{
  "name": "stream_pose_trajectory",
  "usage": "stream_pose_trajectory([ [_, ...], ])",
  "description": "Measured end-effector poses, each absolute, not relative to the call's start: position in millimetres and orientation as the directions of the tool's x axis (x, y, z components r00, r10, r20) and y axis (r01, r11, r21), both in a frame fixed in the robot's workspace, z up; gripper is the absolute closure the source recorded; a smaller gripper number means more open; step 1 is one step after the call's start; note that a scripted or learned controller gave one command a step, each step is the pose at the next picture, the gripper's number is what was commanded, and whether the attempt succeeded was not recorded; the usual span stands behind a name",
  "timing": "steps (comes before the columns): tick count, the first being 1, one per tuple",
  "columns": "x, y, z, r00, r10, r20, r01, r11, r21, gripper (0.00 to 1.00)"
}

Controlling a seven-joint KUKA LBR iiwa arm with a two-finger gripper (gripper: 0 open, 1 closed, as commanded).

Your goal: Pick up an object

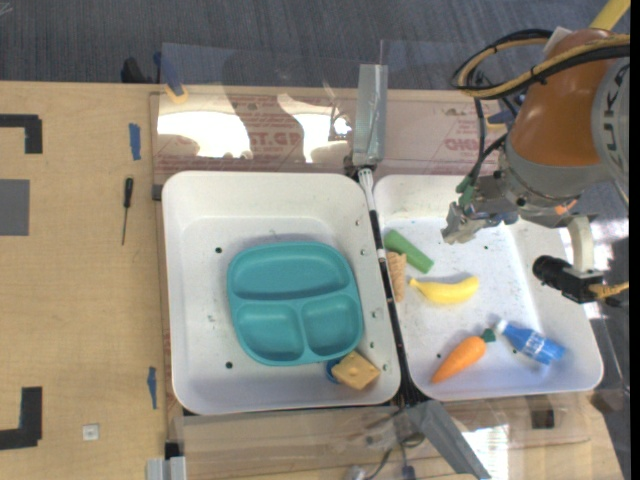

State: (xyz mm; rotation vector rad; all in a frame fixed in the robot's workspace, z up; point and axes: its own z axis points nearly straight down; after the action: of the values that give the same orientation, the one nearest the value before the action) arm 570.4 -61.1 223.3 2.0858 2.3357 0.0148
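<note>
Several toys crowded the right bin [575, 373]; our gripper [462, 225], grasp state unclear, hovered above the banana [447, 289], risking a glancing miss.

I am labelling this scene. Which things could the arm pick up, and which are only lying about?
Could be picked:
banana
carrot
green block
blue bottle
tan block
teal tray

Lying about:
screwdriver on the bench
blue tape

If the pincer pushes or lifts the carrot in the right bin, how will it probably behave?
The carrot looks like a smooth plastic toy, so it is probably light and stiff. Its tapered, round body may roll or pivot if pushed from the side. The glossy surface could slip between fingers, especially near the narrow tip.
</note>
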Motion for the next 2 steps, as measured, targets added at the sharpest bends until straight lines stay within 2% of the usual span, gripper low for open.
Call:
stream_pose_trajectory([
  [1,567.6,-62,217,-0.111,0.994,0.0,0.994,0.111,0.001,0.0],
  [2,543.3,-110,108,-0.371,0.929,0.001,0.929,0.371,-0.004,0.0],
])
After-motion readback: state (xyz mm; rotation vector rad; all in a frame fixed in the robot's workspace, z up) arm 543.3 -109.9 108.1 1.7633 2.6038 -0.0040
